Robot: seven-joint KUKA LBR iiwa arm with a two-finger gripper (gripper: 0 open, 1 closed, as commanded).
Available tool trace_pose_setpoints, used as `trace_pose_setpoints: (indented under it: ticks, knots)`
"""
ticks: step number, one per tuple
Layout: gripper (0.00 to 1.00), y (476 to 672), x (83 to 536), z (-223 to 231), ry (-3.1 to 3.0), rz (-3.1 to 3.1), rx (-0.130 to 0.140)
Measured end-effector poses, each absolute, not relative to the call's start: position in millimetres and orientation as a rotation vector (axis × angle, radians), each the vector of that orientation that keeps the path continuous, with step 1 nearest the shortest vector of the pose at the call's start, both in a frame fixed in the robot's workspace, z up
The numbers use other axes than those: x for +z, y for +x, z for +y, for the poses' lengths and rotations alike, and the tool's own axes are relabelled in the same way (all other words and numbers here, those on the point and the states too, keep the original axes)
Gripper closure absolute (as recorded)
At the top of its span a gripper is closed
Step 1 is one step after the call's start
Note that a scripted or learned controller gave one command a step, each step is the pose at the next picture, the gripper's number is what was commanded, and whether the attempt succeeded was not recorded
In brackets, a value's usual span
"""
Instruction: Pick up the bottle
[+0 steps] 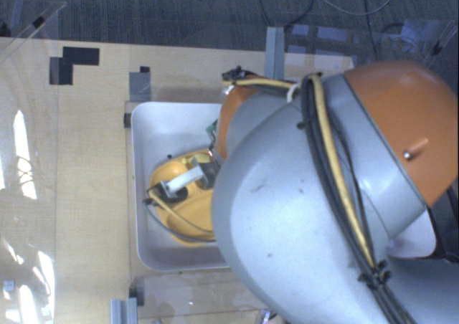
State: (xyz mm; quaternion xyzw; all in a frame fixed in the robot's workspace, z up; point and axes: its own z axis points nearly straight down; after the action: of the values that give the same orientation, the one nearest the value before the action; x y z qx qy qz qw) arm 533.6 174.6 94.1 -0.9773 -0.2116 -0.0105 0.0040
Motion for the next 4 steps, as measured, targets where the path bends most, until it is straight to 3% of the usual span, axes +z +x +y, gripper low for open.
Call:
trace_pose_setpoints:
  ticks: [1, 2, 3, 4]
  knots:
    - [0.00, 487.5, 258, 177, -3.056, -0.734, -0.006]
    - [0.00, 502.8, 106, 165, -3.051, -0.743, -0.001]
    - [0.00, 486.6, 118, 179, -3.079, -0.618, 0.001]
    - [0.00, 565.4, 101, 200, -3.055, -0.729, -0.007]
